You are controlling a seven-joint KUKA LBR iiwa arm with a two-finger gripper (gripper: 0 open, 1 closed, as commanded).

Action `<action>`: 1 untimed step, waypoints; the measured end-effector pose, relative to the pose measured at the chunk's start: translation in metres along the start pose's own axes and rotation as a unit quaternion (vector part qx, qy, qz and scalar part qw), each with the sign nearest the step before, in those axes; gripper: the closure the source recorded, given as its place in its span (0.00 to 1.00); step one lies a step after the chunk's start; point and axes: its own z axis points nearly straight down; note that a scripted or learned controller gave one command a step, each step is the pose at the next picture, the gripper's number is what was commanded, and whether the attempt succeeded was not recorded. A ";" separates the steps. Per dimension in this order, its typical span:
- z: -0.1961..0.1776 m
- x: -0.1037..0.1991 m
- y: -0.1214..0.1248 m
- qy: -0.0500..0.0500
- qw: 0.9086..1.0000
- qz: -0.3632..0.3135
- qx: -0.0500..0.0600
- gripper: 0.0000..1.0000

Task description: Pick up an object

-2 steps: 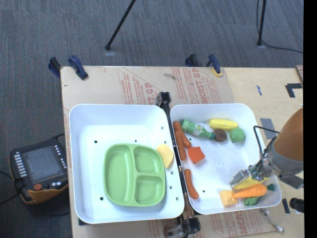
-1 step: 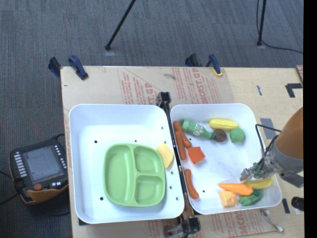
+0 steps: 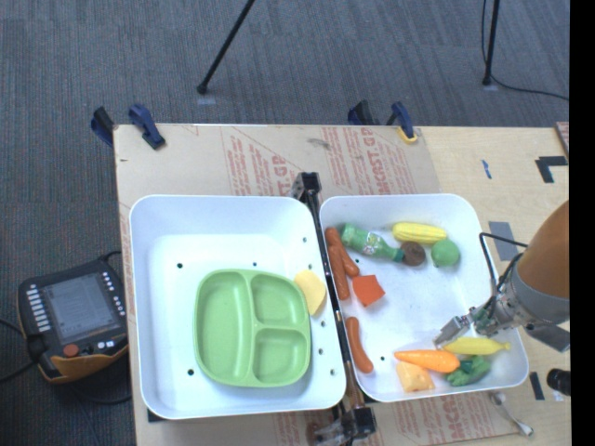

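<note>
In right bin [image 3: 465,214], claw [image 3: 462,328] open, empty, just above yellow banana [image 3: 477,346]

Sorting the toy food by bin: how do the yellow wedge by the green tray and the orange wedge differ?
The yellow wedge is pale yellow; the orange wedge is orange. The yellow wedge lies in the left bin touching the tray; the orange wedge lies in the right bin beside the carrot. Both are small wedges.

The gripper [image 3: 462,327] is low in the right bin [image 3: 465,216]. Just beside it, on the near side, lies a yellow banana-like piece [image 3: 476,346], flat. Below that piece is a green leafy item [image 3: 472,369]. A carrot [image 3: 426,360] lies flat a little to the left, with a yellow-orange wedge [image 3: 413,377] under it.
</note>
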 end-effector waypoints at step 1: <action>0.010 0.056 0.084 0.000 1.000 0.017 0.000 0.00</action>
